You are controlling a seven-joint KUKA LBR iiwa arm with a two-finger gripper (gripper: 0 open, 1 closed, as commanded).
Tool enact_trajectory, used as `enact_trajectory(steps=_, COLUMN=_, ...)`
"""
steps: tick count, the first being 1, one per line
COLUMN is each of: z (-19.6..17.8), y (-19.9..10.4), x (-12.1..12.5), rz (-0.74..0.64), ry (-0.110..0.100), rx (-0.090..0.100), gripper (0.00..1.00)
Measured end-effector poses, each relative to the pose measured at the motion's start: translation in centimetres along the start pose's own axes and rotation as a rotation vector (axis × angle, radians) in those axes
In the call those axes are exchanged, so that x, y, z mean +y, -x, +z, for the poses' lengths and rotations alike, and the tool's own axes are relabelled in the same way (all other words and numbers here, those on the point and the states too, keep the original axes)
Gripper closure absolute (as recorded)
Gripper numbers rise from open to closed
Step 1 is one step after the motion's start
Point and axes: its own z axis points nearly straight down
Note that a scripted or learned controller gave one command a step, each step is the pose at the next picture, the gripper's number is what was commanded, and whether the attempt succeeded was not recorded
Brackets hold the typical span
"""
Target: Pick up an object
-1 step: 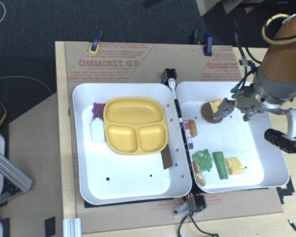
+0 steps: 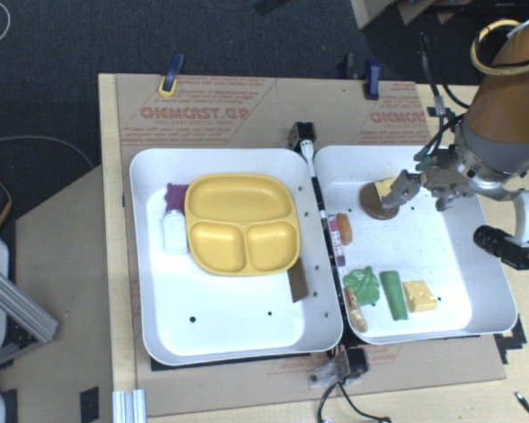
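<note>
Gripper [image 2: 409, 186] over right bin [image 2: 476, 276], at its 12 o'clock; finger spread cannot be told; brown round object [image 2: 376, 202] touching gripper tip at its 8 o'clock; green cylinder [image 2: 391, 294] well apart at 6 o'clock.

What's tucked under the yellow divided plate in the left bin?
A purple item and a white bottle poke out from under the yellow plate's left edge; a dark flat piece shows at its lower right. How far they extend underneath is hidden.
</note>
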Motion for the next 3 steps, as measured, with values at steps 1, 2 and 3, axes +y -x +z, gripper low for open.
enact_trajectory(steps=1, z=6.2, y=-0.7, x=0.0, rz=0.0, ry=-0.006, rx=0.001, gripper=0.0)
enact_trajectory(steps=2, z=10.6, y=-0.6, x=0.3, rz=0.0, ry=-0.006, rx=0.001, gripper=0.0)
enact_trajectory(steps=3, z=14.7, y=-0.1, x=0.3, rz=0.005, ry=0.003, rx=-0.009, gripper=0.0)
